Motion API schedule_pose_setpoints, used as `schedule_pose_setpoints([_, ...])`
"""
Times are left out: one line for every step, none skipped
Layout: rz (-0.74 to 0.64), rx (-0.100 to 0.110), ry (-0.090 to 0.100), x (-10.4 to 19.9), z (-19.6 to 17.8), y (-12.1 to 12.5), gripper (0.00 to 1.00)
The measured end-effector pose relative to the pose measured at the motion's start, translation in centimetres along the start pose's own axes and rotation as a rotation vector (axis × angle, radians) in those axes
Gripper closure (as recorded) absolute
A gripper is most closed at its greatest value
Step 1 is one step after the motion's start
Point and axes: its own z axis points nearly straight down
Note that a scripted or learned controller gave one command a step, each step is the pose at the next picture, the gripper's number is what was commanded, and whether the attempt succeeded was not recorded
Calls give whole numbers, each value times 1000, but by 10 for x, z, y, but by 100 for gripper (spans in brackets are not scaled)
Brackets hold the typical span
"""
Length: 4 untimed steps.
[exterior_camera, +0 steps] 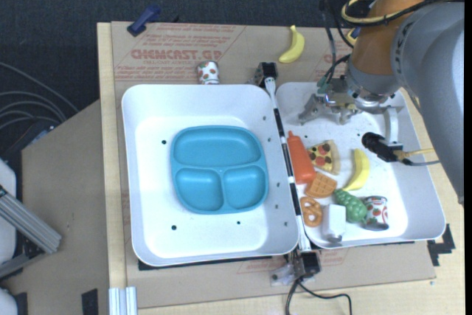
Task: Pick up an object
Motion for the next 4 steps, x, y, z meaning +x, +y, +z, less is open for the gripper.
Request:
schedule_pose_setpoints([0, -2, 0, 0, -10, 1, 100])
schedule_pose_setpoints([0, -2, 0, 0, -10, 1, 0])
schedule_pose_setpoints([-2, -5, -1, -3, 0, 8, 0])
schedule_pose_setpoints([-2, -7, -1, -2, -11, 9, 100])
